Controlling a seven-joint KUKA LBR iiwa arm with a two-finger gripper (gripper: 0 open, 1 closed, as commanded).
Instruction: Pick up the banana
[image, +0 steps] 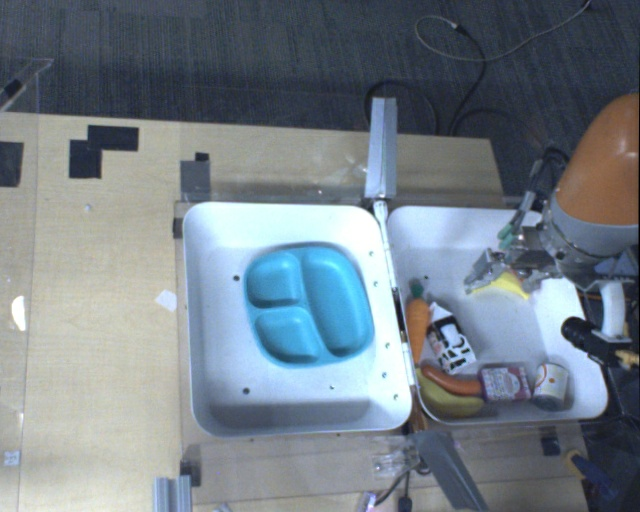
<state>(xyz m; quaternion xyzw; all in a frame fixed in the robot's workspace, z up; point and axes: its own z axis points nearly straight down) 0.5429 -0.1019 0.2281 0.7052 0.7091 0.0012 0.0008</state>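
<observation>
Broadly, two shallow white bins sit side by side on the bench: the left bin carries a blue sectioned tray at its centre, and the right bin holds the clutter. From three o'clock the arm reaches over the right bin, its gripper hanging near the bin's middle above a small yellow piece; whether it is open or closed I cannot tell. At seven o'clock in that bin lies the banana, against the front wall, beneath a red sausage-like item, below a carrot and just beside a small carton. Judging by this, the approach is unfinished; next the gripper should travel toward seven o'clock and descend onto the banana
</observation>
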